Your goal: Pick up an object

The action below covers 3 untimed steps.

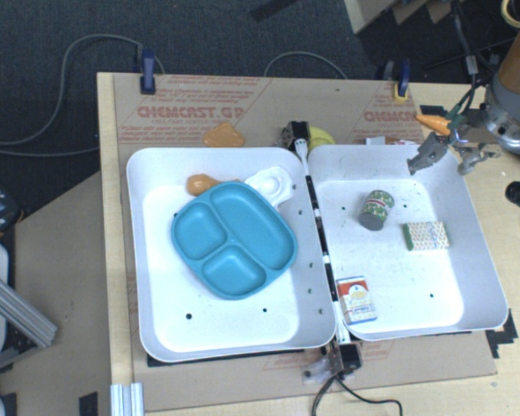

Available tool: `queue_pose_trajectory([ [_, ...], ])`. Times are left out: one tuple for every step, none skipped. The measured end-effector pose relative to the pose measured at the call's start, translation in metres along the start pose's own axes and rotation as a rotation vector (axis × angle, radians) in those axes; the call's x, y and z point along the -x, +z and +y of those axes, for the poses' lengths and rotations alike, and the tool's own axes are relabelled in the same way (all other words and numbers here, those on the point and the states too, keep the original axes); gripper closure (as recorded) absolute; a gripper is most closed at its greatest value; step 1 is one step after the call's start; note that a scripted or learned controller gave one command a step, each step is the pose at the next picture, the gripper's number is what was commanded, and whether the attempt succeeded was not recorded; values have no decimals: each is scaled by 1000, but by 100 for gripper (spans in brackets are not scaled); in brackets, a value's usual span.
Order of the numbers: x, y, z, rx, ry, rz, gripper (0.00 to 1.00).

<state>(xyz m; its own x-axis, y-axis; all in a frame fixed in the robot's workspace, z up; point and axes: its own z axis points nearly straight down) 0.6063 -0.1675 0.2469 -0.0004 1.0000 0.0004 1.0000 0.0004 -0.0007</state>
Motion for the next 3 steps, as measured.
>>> queue_pose_trajectory([
  [-44, 109, -20, -12, -3, 5, 0],
  [-56, 167, -7, -7, -1, 2, 0],
  [-55, 152, -5, 1, 0, 0, 100],
])
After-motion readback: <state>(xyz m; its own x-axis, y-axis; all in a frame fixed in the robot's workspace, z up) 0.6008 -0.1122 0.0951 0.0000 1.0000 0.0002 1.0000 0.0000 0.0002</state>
